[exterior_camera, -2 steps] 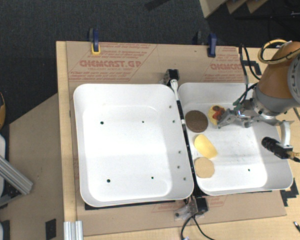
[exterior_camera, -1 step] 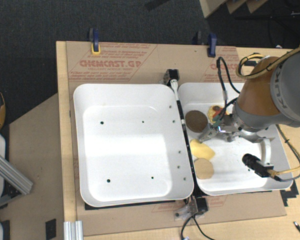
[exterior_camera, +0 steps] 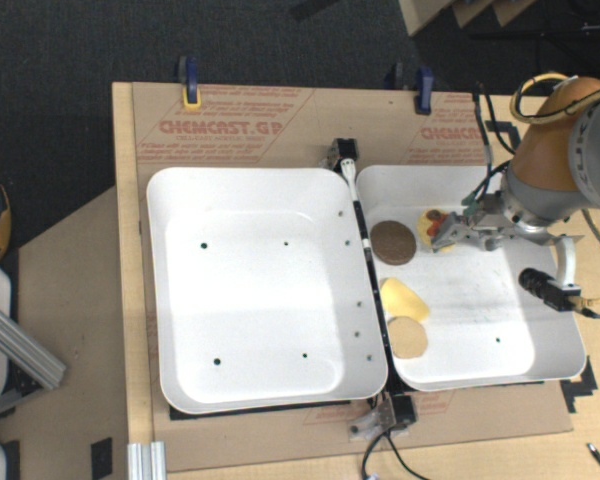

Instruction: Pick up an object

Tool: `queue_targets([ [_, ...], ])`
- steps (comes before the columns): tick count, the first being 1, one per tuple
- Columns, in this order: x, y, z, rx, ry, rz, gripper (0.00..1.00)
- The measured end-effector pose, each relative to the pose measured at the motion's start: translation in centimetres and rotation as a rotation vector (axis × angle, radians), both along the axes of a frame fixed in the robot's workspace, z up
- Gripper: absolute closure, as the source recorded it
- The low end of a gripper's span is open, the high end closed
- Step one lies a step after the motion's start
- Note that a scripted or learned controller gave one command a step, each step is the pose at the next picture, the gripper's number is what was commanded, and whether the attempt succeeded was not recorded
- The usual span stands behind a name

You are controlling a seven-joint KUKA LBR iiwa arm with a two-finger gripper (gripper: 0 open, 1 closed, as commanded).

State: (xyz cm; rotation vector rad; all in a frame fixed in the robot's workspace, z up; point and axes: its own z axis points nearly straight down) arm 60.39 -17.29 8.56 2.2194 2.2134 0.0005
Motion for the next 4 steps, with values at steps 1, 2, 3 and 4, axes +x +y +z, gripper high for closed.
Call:
queue_targets([
  [1, 3.4, -4.8, 0.0, 0.018, 0.009, 0.002, 0.0],
  [2, 3.4, -4.5, 1.3, 0.018, 0.008, 0.008, 1.0],
  [3, -2.6, -5.2, 8.6, 0.005, 0.005, 0.0, 1.0],
  [4, -7.6, -5.1, 2.1, 0.008, 0.013, 0.001, 1.0],
])
